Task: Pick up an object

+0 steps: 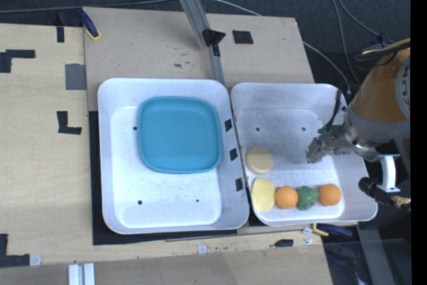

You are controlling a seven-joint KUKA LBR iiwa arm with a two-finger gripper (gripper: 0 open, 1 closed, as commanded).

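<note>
While the grey arm's hand (319, 147) hangs over the right white bin (280, 95), I cannot tell its grip; nothing shows in it. Small food pieces line the 6 o'clock wall: yellow oval (263, 194), two orange balls (286, 197), green lump (307, 197).

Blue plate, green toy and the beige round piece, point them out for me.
blue plate (179, 134), camera view, its flat centre.
green toy (307, 197), camera view, its top.
beige round piece (259, 159), camera view, its middle.
</note>
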